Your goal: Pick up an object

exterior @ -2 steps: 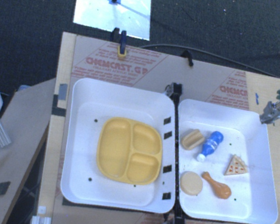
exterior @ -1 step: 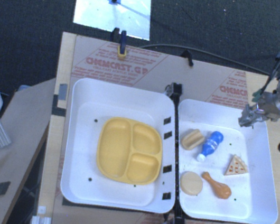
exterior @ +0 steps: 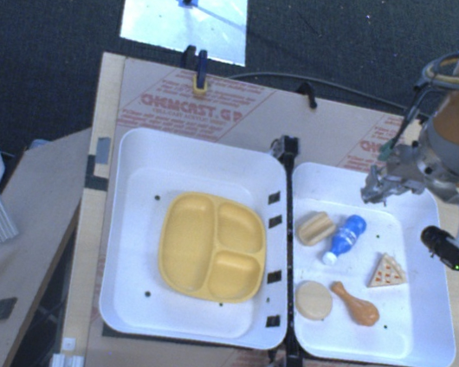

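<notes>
Dark carpet [exterior: 50, 6] surrounds the wooden bench [exterior: 95, 198] (a pale sheet [exterior: 186, 4] lies beyond).

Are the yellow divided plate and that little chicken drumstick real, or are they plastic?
Both look like plastic. The yellow plate has a smooth, even colour, soft sheen and moulded compartments, so likely moulded plastic. The drumstick is a uniform orange-brown with a slight gloss and rounded toy shape, probably plastic or rubber; the view is too coarse to say which.
</notes>
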`<state>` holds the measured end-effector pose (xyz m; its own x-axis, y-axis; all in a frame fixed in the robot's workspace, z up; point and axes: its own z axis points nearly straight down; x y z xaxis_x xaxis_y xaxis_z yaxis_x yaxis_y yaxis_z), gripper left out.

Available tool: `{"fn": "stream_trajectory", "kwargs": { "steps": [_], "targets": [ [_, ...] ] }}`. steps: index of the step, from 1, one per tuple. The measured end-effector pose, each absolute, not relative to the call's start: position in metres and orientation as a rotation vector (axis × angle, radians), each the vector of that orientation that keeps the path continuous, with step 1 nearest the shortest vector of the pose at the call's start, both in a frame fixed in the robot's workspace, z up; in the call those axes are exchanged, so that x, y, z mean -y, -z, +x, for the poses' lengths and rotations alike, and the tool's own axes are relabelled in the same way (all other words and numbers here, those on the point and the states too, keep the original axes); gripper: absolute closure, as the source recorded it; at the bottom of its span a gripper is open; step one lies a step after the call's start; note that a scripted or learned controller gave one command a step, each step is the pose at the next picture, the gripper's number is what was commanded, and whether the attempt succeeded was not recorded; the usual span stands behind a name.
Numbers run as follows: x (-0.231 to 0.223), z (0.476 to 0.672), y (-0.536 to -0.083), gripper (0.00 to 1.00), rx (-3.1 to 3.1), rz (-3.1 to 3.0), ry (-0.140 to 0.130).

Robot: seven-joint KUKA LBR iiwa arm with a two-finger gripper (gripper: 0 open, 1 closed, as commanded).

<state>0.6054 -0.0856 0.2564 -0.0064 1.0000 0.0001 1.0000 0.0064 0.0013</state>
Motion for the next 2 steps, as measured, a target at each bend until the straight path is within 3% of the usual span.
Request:
{"fn": "stream_trajectory", "kwargs": {
  "steps": [2],
  "targets": [
    [-0.017,0.583,-0.250,1.00,-2.228,2.214,-0.001]
  ]
}}
